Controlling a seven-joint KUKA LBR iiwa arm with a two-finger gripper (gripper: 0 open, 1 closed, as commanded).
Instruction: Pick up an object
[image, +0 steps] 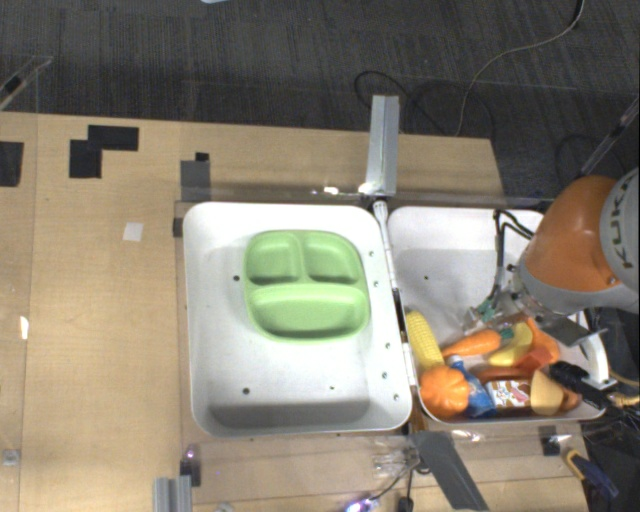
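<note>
My two-finger gripper (492, 310) sits low in the right white bin (440, 250), over the toy-food pile; I can't tell its state. Just beside it: long orange plastic carrot (472, 344); yellow corn cob (424, 338) and round orange pumpkin (445, 390) farther off. I judge this the reach step, nothing held. Next needs a descent onto the carrot. Green divided plate (304, 284) lies in the left bin.

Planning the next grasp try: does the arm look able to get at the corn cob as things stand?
Probably yes. The corn cob lies uncovered along the right bin's left wall, and the gripper hangs just beside it; that close wall may crowd one finger.
</note>
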